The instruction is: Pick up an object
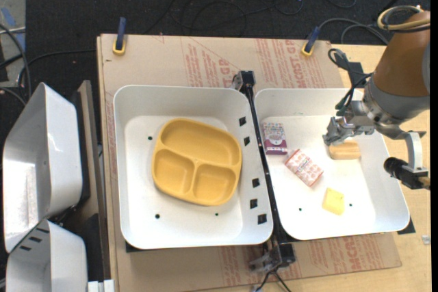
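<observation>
In the camera view, the arm [404, 65] reaches in from the right over the right bin [383, 219], and its gripper [340, 133] sits low above a tan block [344, 150] that lies on the bin floor near the bin's upper right part. The gripper is just above or touching the block's upper edge; whether it is open, closed or clamped on anything cannot be told from this angle. The block appears to rest flat on the floor, so I judge the pick as not yet done: the approach is made, while the grasp and the lift are left.

Other candidates lie in the same bin. A small white and pink carton [274, 137] stands near the divider between the bins, a pink patterned packet [303, 167] lies tilted just beside it toward the middle, and a yellow wedge [334, 201] sits lower down, apart from the rest. None of them crowds the tan block, so nothing seems to stand in the way of a straight lift.

The left bin [133, 215] holds a yellow divided plate [197, 161] with three compartments, lying well apart from the gripper. Both bins rest on a cardboard sheet [178, 58], which yellow clamps [119, 46] pin at the far edge.
</observation>
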Robot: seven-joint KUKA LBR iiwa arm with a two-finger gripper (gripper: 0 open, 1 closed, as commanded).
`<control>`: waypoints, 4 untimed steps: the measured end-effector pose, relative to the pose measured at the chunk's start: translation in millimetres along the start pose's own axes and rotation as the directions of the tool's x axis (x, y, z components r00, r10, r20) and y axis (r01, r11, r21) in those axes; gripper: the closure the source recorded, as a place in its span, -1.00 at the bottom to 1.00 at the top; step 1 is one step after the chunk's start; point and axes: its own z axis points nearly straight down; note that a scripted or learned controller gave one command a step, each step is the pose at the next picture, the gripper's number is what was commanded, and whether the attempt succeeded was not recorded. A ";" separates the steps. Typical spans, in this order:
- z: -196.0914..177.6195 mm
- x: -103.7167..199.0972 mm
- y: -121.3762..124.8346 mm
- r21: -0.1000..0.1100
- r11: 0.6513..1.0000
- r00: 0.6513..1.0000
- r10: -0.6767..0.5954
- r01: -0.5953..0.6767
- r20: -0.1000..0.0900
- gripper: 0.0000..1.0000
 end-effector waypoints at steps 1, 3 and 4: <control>-49.0 -9.6 4.3 -0.001 1.000 1.000 0.000 0.000 0.001 1.00; -92.1 43.0 -7.1 0.006 1.000 1.000 -0.004 0.004 -0.003 1.00; -81.5 103.5 -11.5 0.006 1.000 1.000 -0.004 0.004 -0.002 1.00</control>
